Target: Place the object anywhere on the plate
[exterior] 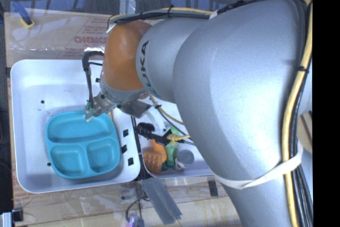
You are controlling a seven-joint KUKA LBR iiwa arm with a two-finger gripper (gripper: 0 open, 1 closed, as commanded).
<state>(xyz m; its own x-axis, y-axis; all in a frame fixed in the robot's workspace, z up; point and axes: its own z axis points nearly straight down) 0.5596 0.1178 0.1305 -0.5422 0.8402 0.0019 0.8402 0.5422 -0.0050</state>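
Observation:
A blue plate (82, 150) with three compartments lies in the left white bin (32, 93), toward its front. My gripper (91, 112) hangs over the plate's far right corner, at the rim of the large compartment. A small pale greenish thing (88, 114) shows at the gripper's tip, too small to make out. The arm's orange band and grey wrist hide whatever is behind it.
The right bin (159, 171) is largely covered by the arm. At its front edge lie an orange object (154, 157), a green one (171, 153), a grey cylinder (186, 158) and a black piece (144, 128). Cardboard (58, 34) lies behind the bins.

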